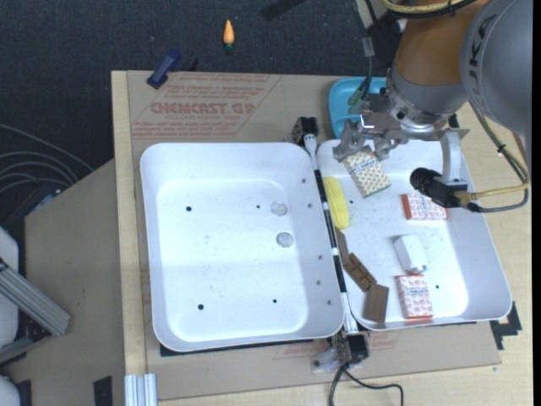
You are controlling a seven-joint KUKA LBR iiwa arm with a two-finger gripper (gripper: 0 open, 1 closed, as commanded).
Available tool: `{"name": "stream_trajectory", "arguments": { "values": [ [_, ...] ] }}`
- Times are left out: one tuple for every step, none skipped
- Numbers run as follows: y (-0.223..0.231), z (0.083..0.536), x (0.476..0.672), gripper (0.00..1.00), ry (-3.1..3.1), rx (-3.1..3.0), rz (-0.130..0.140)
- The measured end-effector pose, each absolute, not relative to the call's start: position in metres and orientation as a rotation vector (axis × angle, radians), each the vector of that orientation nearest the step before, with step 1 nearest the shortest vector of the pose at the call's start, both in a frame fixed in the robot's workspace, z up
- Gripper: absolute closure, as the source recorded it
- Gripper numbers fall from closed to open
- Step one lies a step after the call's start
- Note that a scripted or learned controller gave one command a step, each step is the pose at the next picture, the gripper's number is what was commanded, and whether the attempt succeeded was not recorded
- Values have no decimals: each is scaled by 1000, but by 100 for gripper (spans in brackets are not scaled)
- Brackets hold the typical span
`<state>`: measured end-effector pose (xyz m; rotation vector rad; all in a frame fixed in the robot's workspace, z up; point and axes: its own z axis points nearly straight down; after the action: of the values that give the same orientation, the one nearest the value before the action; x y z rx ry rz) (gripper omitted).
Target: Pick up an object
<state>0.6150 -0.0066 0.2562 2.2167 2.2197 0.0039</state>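
Observation:
My gripper [366, 152] hangs over the far left part of the right bin [473, 260]. Between its grey fingers [345, 151] sits the top of a small cream box with a dotted pattern [369, 176], tilted, and the fingers are shut on it. Lying in the same bin are a yellow banana-shaped object [337, 203] along the left wall, a red-and-white packet [423, 207] to the right, a white block [411, 252], a second red-and-white packet [414, 298] near the front, and two brown pieces [361, 271] [376, 304].
The left bin [161, 227] holds two small pale discs [279, 210] [285, 240]. A light blue object [345, 104] stands behind the right bin, close to the wrist. A blue clip [163, 68] and an orange bit [228, 32] lie beyond the bench.

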Motion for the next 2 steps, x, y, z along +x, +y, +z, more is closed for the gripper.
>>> {"name": "stream_trajectory", "arguments": {
  "values": [
    [-14,259,547,100,2222,2224,-3],
    [-66,266,573,100,2219,2220,0]
  ]
}}
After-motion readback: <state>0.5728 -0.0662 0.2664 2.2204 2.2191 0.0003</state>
